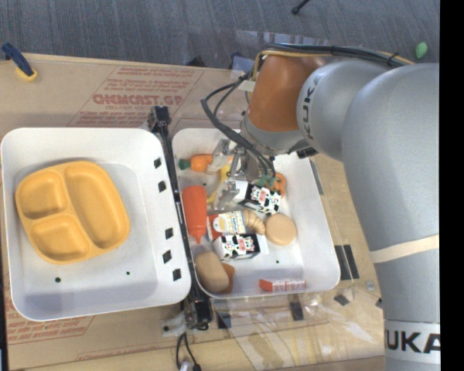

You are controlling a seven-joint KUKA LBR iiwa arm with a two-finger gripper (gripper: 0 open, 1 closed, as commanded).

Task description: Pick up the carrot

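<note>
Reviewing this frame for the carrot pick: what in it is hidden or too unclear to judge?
- Pincer: small and tangled with cables in the camera view; its state is unreadable.
- Carrot: whether the pincer touches it cannot be judged from this slant.
- Small orange item at the right bin's far end: partly behind the pincer, identity unclear.
- Cow-print cartons: print too small to read.

Orange carrot (194, 212) in a white bin (319, 246), beside small cartons (239, 245) patterned in black-and-white cow blotches. Yellow sectioned tray (70, 209) in the other white bin (15, 284). Grey arm (379, 145) with an orange band (274, 91); brown cardboard (100, 91) printed in red lettering.
</note>
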